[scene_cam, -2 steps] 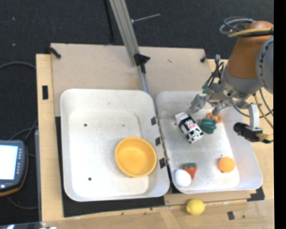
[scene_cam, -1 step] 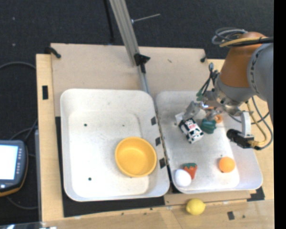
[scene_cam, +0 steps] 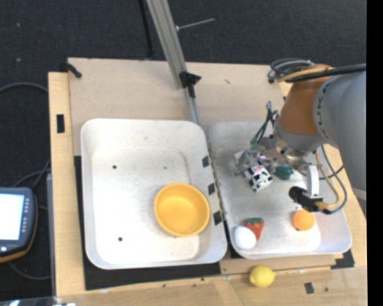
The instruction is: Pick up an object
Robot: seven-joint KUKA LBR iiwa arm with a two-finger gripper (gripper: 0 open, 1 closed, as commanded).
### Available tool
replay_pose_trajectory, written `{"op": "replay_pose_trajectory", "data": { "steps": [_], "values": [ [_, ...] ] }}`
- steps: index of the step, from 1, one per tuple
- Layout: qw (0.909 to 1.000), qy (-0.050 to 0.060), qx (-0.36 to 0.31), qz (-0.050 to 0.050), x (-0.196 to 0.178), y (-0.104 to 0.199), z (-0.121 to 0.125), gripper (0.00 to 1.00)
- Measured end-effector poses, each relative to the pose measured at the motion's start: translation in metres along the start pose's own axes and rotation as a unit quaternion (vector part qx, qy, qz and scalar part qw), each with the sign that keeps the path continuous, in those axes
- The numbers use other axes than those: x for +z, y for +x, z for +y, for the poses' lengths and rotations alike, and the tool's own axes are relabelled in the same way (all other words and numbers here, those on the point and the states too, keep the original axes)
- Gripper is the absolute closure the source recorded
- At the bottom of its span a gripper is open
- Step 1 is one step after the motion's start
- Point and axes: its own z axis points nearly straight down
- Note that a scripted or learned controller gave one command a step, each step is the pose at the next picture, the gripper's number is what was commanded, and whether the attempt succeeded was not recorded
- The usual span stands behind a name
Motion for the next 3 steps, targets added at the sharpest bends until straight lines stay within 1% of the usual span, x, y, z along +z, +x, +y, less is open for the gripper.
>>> {"op": "replay_pose_trajectory", "data": {
  "steps": [1, 2, 3],
  "values": [
    [1.0000, -0.004, 0.002, 0.001, -0.014, 0.000, 0.002, 1.00],
    [1.0000, -0.006, -0.002, 0.001, -0.079, -0.002, 0.007, 1.00],
    [1.0000, -0.003, -0.004, 0.001, -0.129, -0.004, 0.007, 1.00]
  ]
}}
